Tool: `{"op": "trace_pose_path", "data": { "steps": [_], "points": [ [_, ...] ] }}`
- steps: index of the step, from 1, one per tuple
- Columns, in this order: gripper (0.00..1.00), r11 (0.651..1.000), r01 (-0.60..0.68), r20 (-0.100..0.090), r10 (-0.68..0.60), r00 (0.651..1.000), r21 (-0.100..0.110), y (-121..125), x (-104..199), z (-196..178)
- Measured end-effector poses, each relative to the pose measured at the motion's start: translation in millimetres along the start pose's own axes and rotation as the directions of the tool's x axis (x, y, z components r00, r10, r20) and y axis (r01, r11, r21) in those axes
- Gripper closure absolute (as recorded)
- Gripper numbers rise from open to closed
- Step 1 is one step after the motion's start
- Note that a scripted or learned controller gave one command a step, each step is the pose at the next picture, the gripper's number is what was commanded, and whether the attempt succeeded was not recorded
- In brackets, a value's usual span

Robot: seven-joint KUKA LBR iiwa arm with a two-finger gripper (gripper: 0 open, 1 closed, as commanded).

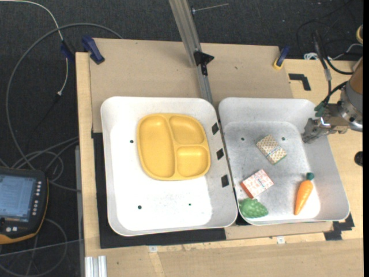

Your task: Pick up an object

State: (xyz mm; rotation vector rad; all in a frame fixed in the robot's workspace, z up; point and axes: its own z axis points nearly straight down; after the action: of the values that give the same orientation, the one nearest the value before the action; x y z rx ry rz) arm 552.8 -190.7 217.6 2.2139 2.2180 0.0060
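Note:
The right bin [242,111] holds a pale patterned block [271,149] near its middle, a red and white box [257,183] below it, a green leafy toy [253,208] at the front edge and an orange carrot [303,195] at the front right. My gripper [315,129] hangs over the bin's right rim, well right of the patterned block and above the carrot. Nothing shows between its fingers.
The left bin [121,201] carries a yellow three-compartment plate [173,145]. A metal post [187,27] rises from behind the bins. Blue clamps [92,49] sit at the bench's back corners. A tablet [20,203] and cables lie on the floor at left.

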Motion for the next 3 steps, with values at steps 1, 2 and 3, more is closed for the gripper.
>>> {"op": "trace_pose_path", "data": {
  "steps": [1,2,3],
  "points": [
    [1.00,1.000,0.000,-0.001,0.000,1.000,0.003,1.5,-0.1,-30.6],
    [1.00,1.000,0.004,-0.006,-0.004,1.000,0.010,15.6,48.5,-18.8],
    [1.00,1.000,0.005,-0.005,-0.005,1.000,0.005,33.3,97.5,-27.6]
  ]
}}
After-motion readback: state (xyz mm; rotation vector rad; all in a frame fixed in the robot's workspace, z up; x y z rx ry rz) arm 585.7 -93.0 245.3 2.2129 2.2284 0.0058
